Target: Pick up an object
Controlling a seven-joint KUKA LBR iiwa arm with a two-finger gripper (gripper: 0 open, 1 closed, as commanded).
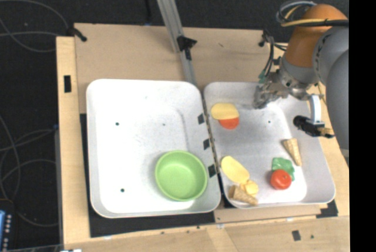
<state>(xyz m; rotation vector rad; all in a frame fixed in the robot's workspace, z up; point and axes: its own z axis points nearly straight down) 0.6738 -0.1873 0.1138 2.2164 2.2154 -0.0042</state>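
Observation:
My gripper (262, 99) hangs over the far edge of the right bin (258, 127), under the orange-banded wrist at the upper right. Nothing shows between its fingers. To its left in that bin lies a yellow and orange piece (225, 114). Nearer the front sit a yellow oval piece (234, 169), a small tan and yellow piece (245, 192), a red tomato-like piece with a green top (281, 176) and a tan cone (292, 150). A green bowl (180, 175) rests in the left bin (129, 127) at its front right.
A grey metal post (170, 16) slants up from between the bins at the back. A black fitting (308, 124) sticks out of the arm over the right bin's right rim. Cables lie on the dark floor to the left.

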